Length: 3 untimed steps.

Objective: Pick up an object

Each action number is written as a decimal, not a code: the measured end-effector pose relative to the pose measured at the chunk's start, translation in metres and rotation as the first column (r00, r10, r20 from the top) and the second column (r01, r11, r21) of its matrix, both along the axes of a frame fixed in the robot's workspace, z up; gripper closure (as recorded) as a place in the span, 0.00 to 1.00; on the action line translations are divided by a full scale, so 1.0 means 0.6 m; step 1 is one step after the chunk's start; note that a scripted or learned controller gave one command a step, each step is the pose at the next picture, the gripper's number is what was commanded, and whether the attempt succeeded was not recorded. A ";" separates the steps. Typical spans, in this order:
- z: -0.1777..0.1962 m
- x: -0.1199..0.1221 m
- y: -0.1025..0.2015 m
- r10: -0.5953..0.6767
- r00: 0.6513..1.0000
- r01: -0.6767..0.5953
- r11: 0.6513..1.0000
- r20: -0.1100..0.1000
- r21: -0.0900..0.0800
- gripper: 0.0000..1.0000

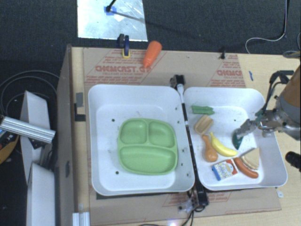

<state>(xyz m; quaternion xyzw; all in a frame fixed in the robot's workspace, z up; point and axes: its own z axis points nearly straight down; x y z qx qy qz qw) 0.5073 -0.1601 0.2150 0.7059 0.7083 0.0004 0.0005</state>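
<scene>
While the arm is reaching in from the right, the end effector is hovering in the right bin beside the banana; its opening is impossible to judge.

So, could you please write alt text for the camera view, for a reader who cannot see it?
The gripper hangs low in the right bin, beside a banana, among other toy foods. The left bin holds a green divided plate; an orange carrot lies on the bench behind.
</scene>
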 end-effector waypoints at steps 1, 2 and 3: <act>-0.103 0.093 0.104 0.006 1.000 -0.006 1.000 0.003 0.000 0.00; -0.222 0.048 0.112 -0.002 1.000 0.002 1.000 -0.003 0.001 0.00; -0.215 0.210 0.099 0.004 1.000 -0.004 1.000 0.010 -0.002 0.00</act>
